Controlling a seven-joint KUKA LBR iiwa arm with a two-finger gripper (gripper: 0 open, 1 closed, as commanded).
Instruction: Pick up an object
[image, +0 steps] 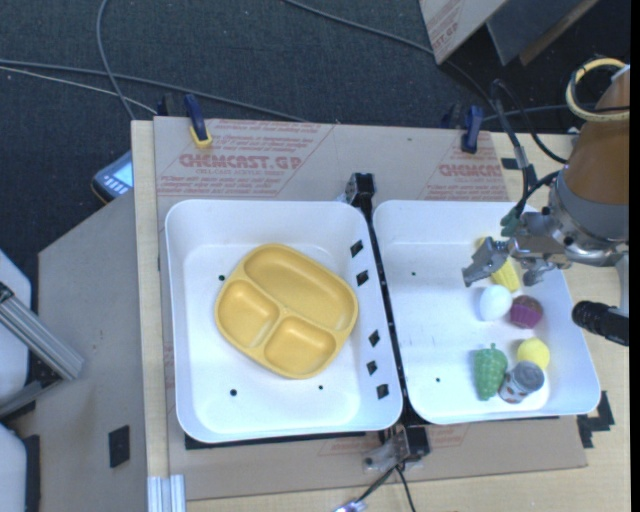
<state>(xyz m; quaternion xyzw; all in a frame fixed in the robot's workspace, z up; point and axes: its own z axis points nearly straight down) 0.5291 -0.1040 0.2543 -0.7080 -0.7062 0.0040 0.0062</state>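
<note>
Gripper (505, 262) over right bin (430, 300); white egg (494, 302) just below; yellow piece (507, 275) beside.

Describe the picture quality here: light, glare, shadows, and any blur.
Camera view: even overhead light, both white bins bright but not washed out; the yellow tray casts only a faint soft shadow; the gripper and the small items beneath it look slightly soft; the dark floor at top is dim.

The gripper (497, 262) hangs over the right bin (440, 300), above a white egg (494, 302). A yellow tray (287, 310) lies in the left bin (190, 300).
</note>
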